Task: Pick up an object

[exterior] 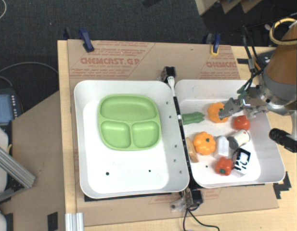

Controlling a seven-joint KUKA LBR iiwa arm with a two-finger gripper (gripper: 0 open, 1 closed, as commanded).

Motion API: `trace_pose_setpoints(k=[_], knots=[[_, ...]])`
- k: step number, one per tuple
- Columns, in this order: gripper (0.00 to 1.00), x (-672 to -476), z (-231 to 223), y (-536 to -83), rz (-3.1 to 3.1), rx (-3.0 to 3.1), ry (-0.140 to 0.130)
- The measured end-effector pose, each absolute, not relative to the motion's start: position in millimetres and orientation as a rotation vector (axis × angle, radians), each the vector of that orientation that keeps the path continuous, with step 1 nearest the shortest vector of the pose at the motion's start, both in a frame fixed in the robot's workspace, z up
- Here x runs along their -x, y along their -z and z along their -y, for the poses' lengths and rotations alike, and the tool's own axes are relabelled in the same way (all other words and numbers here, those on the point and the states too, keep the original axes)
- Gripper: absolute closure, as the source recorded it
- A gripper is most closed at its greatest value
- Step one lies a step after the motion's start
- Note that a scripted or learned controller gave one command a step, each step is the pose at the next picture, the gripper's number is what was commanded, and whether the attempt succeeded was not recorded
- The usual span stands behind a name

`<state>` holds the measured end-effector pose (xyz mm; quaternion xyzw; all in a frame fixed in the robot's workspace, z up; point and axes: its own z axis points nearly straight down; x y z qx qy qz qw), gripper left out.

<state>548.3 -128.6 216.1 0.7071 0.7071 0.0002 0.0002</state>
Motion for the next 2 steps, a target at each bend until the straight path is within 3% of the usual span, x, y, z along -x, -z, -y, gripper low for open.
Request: trace_pose_setpoints(k=[1,2], knots=[[0.0,-605.2,139.2,-93.4,-2.224,-2.226,0.004],[0.0,-661.8,189.2,-82.9,-2.261,-2.264,0.018]])
